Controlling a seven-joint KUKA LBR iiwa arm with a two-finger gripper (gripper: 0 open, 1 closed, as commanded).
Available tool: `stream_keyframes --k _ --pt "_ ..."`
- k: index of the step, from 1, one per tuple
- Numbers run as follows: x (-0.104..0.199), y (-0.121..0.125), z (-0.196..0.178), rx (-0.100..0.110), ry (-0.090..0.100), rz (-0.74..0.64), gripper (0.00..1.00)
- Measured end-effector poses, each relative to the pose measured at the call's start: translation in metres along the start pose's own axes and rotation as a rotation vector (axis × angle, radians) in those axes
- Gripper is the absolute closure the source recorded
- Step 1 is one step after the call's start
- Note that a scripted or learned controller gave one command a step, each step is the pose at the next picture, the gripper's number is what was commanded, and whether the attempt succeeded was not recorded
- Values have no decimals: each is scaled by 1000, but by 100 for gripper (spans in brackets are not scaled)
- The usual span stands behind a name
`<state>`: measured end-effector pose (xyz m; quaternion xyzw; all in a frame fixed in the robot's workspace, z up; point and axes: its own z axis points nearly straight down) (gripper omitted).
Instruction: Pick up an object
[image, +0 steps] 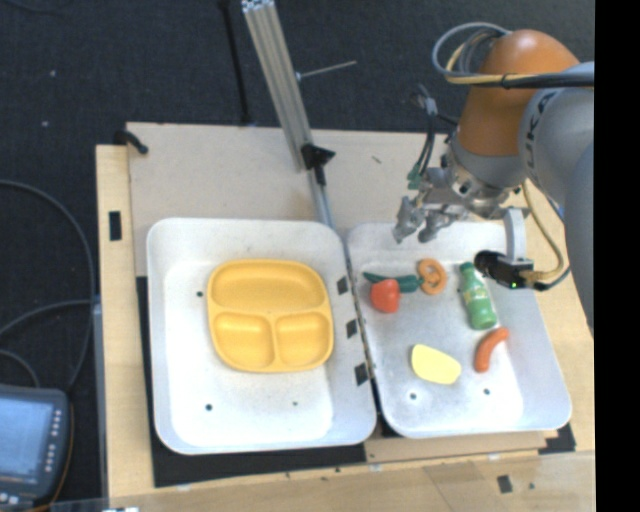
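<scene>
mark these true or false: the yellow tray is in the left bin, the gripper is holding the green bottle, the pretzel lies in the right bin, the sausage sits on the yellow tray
1. The yellow tray is in the left bin. True.
2. The gripper is holding the green bottle. False: the bottle lies in the right bin, apart from the gripper.
3. The pretzel lies in the right bin. True.
4. The sausage sits on the yellow tray. False: it lies in the right bin, below the bottle.
</scene>
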<state>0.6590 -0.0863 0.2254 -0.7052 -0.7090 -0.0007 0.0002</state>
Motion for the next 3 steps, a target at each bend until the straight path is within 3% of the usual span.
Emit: stream_keyframes --k 3 --pt "136 -52 -6 1 1 -2 100"
